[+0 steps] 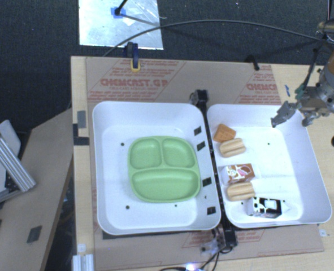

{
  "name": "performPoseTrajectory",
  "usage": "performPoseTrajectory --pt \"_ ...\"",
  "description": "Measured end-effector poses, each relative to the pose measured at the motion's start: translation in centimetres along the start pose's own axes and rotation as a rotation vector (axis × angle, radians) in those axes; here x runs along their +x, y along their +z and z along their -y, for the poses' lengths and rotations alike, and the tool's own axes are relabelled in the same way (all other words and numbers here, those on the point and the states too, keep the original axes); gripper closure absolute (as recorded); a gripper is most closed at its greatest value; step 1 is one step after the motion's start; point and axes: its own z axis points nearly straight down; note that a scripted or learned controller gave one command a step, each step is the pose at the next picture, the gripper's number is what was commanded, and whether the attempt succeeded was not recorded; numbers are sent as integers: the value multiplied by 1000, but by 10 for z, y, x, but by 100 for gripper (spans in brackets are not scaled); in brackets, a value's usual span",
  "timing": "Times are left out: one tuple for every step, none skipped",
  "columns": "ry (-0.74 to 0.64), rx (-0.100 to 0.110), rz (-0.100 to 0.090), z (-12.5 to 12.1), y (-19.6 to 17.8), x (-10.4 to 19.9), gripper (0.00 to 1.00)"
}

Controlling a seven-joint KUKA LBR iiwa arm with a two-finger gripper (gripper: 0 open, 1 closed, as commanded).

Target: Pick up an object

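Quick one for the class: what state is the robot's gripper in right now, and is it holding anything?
Gripper: open, holding nothing, above the far right corner of the right bin.

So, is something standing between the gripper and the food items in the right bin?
Nothing visible does. The gripper hangs over the right bin's far right corner; bare bin floor separates it from the bread roll.

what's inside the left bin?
The left bin holds one green divided plate, lying flat, its three compartments bare. Whatever is under the plate is covered. The food items sit in the right bin.
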Motion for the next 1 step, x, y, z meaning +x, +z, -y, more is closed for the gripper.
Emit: performPoseTrajectory --pt "-3 -11 2 -2 -7 1 0"
